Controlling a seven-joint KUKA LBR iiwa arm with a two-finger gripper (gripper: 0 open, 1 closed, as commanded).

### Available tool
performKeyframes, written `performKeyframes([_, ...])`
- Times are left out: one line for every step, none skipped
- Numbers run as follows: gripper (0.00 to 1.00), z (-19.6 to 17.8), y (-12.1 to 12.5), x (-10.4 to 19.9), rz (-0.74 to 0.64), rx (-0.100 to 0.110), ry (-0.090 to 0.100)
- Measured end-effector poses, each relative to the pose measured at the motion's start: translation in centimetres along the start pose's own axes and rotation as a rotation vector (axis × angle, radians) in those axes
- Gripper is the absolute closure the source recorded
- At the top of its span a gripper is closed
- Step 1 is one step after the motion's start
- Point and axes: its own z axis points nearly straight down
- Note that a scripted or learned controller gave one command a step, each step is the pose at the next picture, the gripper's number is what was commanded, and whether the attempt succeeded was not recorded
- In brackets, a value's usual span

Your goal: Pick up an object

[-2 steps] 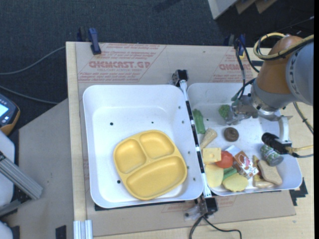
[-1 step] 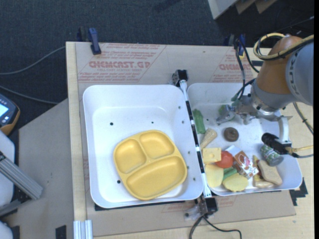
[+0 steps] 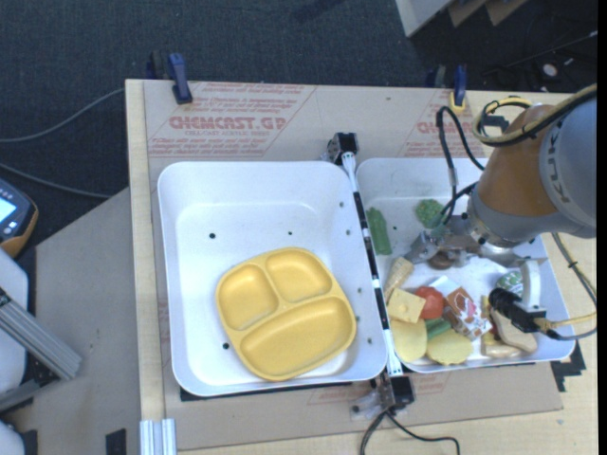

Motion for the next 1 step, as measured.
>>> performKeyframes([0.0, -0.15, 5.54, -1.8, -0.003, -0.011, -0.005])
